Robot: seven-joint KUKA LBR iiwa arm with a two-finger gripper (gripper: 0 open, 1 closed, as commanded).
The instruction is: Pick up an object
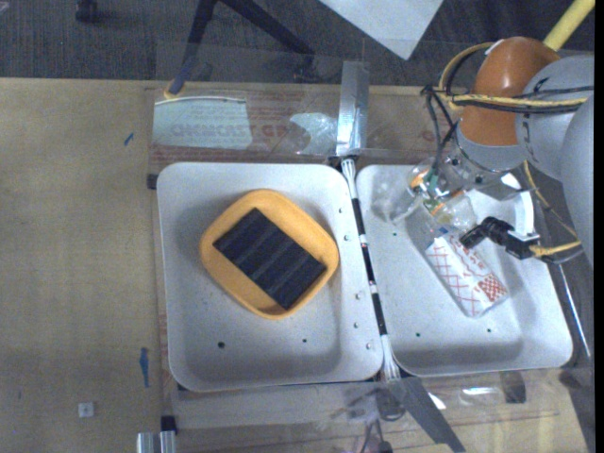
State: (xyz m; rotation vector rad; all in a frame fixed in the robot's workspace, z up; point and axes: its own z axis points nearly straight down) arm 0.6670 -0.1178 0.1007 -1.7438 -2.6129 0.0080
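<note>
Orange-yellow tray [269, 264] with dark ribbed insert lies mid left bin [179, 281], untouched. Right of that tray, in right bin [538, 343]: clear bottle with red-patterned label [462, 267], lying flat. End effector [436, 194] low over bottle's neck end; whether it is parted or closed: cannot tell. Judgement: approach stage, grasp unconfirmed, bottle not yet lifted; lift remains.

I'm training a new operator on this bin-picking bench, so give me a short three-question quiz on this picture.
1. True or false: the yellow rounded tray with a dark ribbed inset lies in the left white bin.
2. Which bin holds the red-and-white patterned packet? A) left B) right
3. Fill in: the arm's orange band is above the ___ bin.

Key: 1 true; 2 B, the right white bin; 3 right.
</note>
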